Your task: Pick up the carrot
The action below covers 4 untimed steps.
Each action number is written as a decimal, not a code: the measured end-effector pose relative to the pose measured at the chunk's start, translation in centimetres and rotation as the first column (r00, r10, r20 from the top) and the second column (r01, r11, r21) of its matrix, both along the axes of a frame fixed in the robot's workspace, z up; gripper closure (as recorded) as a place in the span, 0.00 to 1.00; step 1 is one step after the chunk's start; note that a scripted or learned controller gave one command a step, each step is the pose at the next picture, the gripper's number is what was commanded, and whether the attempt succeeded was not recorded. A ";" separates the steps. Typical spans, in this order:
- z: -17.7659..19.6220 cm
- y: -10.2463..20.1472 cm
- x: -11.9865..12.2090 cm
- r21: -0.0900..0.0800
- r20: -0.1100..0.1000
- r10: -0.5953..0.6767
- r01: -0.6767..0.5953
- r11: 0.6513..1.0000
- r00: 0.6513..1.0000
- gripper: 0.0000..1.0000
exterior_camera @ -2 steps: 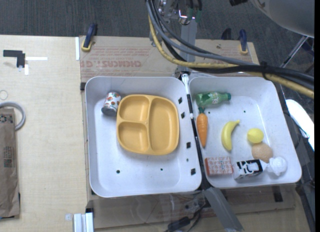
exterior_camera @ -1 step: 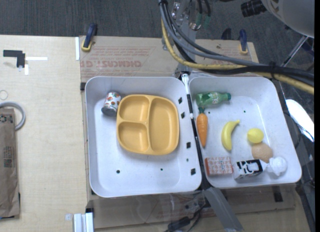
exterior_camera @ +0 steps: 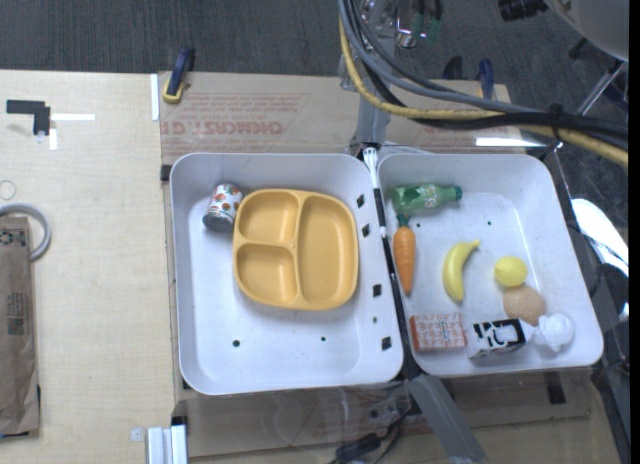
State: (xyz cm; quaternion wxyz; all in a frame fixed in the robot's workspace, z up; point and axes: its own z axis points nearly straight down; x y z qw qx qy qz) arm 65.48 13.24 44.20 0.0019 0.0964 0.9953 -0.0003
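Camera view: carrot (exterior_camera: 404, 257) lies lengthwise in the right bin (exterior_camera: 540, 177), against its left wall, green top touching a green bottle (exterior_camera: 424, 196), banana (exterior_camera: 458, 268) near its right. Tool (exterior_camera: 398, 14) sits high above the bins; finger state cannot be told.

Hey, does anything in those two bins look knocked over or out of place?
A few things lie on their sides: the small can in the left bin beside the yellow tray, and the green bottle above the carrot in the right bin. Nothing looks spilled or damaged.
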 end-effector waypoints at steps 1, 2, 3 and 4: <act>-1.6 2.8 -1.0 0.000 -0.003 -0.021 0.021 1.000 1.000 1.00; -0.6 4.4 -0.2 0.000 0.000 0.000 0.000 1.000 1.000 1.00; 0.0 7.9 -0.5 0.000 0.000 0.091 -0.091 0.996 0.996 1.00; -17.9 9.5 -3.0 0.000 -0.002 0.142 -0.142 0.990 0.990 1.00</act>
